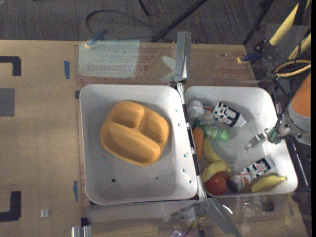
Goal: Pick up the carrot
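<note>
A: Start big. What's on the table (39,132)?

B: Two white bins. The left bin (94,147) holds an orange divided plate (134,131). The right bin (256,95) is crowded: milk carton (228,115), bananas (267,182), a tomato (216,184).

A: And the carrot?

B: The carrot (198,141) lies against the right bin's left wall, beside a green bottle (216,133), untouched.

A: The gripper?

B: The gripper (257,140) hangs at the bin's right side, well apart from the carrot. Its fingers grip nothing; how wide they stand, I cannot tell. Reach, grasp and lift all remain

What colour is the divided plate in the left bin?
Orange-yellow plate, seen in the camera view.
</note>
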Controlling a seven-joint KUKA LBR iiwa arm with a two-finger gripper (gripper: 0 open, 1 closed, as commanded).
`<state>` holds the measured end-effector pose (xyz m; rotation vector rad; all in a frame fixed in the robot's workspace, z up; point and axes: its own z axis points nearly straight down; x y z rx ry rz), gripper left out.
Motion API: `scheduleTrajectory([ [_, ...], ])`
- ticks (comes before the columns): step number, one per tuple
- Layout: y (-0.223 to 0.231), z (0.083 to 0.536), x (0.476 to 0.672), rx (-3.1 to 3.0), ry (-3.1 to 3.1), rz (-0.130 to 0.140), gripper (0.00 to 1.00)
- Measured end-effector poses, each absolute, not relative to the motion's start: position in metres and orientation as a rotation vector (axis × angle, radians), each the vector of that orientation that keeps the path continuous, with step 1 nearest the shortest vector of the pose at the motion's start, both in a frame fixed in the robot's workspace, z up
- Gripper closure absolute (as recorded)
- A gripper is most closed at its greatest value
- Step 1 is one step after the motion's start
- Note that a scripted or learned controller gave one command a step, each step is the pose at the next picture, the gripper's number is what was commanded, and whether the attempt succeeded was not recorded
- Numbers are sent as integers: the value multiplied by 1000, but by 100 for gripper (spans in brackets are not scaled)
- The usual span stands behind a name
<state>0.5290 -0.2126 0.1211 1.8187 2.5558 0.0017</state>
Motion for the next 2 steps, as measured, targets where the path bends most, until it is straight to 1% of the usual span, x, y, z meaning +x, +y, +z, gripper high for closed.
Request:
scheduleTrajectory([
  [1,-223,162,631,1913,2486,2,0],
  [2,-223,140,651,1971,2422,11,0],
])
